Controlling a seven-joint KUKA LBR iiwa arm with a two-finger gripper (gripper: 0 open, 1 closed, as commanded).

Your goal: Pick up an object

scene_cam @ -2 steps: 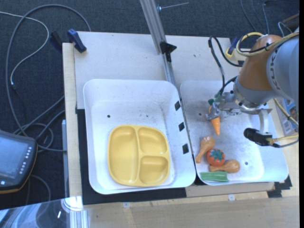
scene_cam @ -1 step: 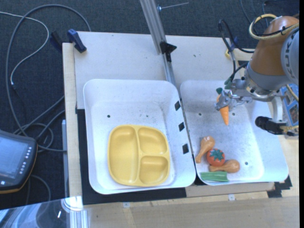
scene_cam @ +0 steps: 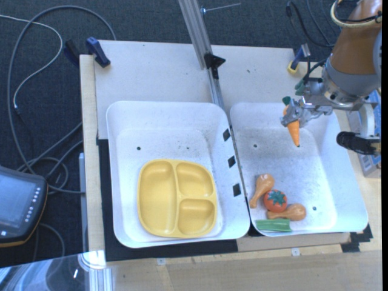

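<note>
Now the hand (scene_cam: pixel 294 115) is clenched on the thick top of a small orange carrot (scene_cam: pixel 294 132) hanging above the far part of the right bin (scene_cam: pixel 339 180) — it looks light, stiff and smooth, so it may slip.

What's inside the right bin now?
In the right bin, near its front: a tomato, two tan gourd-like pieces and a green piece. The tomato partly covers the gourds.

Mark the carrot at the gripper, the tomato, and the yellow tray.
carrot (scene_cam: pixel 294 133), camera view, middle of its orange body.
tomato (scene_cam: pixel 275 199), camera view, red top face.
yellow tray (scene_cam: pixel 177 197), camera view, divider ridge between compartments.
</note>
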